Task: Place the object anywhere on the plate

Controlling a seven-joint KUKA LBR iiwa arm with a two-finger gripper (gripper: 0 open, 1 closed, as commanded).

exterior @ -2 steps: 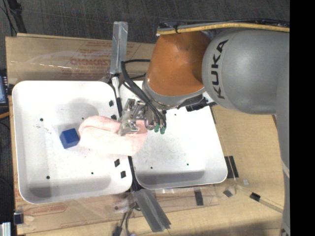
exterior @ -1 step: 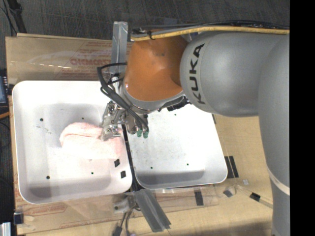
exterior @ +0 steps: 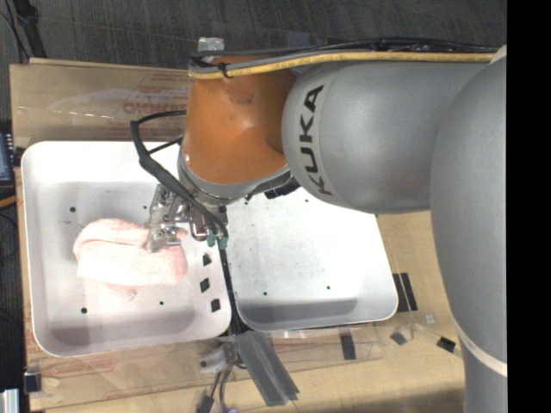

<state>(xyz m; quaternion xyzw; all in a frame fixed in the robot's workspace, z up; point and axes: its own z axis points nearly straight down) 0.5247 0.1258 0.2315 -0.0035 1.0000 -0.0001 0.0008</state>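
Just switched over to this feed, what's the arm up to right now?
The KUKA arm reaches in from the right, with its hand low over the left bin. The hand is at the right edge of a pale pink, soft-looking object lying in that bin. Whether it has gripped the object can't be told. The right bin sits alongside. No plate is recognisable.

A single fixed camera looks down at a slant on the tabletop. It sits close overhead, taking in both white bins side by side.
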